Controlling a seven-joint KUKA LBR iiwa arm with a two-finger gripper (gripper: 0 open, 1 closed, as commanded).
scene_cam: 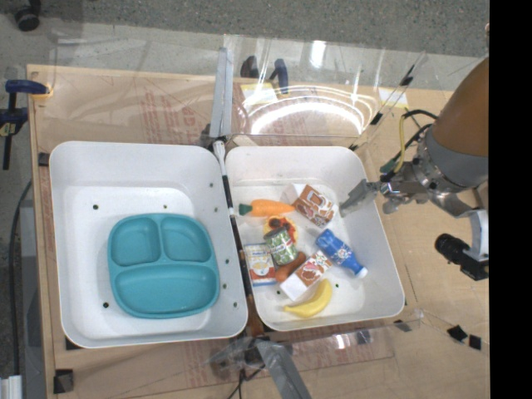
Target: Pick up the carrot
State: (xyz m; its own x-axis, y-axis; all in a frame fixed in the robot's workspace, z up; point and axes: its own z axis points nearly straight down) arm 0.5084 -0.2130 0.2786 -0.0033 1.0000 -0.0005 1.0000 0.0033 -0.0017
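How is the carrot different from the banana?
The carrot is orange and straight; the banana is yellow and curved. The carrot lies toward the far side of the right bin, while the banana lies near its front edge. Both lie flat in that bin, untouched by the gripper.

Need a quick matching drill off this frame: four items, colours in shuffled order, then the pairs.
Items:
1. carrot
2. banana
3. divided plate
4. bottle

Colours:
A. blue with a white cap
B. orange
C. teal
D. yellow

Pairs: 1-B, 2-D, 3-C, 4-A
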